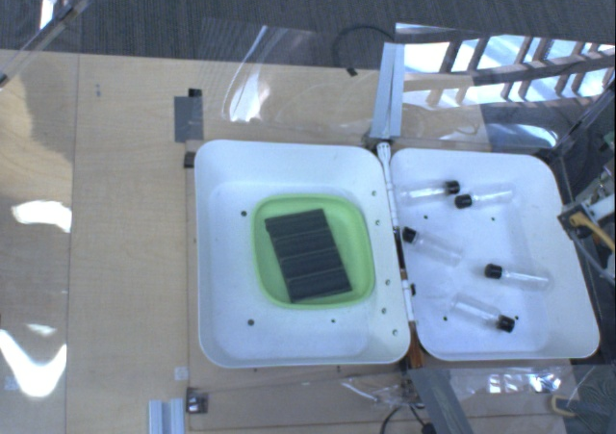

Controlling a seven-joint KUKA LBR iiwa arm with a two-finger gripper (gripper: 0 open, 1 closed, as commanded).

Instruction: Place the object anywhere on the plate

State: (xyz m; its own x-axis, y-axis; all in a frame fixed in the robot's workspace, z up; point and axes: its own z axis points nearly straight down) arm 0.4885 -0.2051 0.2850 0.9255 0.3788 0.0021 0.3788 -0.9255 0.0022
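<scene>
Two white bins sit side by side on the wooden surface (115,230), and that's basically the whole setup from where I'm standing. The left bin (221,326) has a green plate (358,249) in the middle of it, squarish with rounded corners, and a dark ribbed block (307,255) is lying flat on that plate, turned a bit off-square to the rim. So the object is on the plate, sitting inside the green edge on all sides.

The right bin (568,326) is the messy one: five small clear tubes with black caps, scattered around. Two are up near the top, close together (433,191) (481,198), one is by the left wall next to the divider (428,244), one is off to the right of centre (515,275), and one is down near the bottom (484,315). None of them touch each other as far as I can see, and they're all lying on their sides.

At the far right edge there's some dark machinery with a yellowish bit (589,220) poking in over the right bin's rim; I can't tell if that's the tool or what state it's in.

Behind the bins there's a metal post (389,90) and a clear plastic sheet (260,76) catching glare.
</scene>
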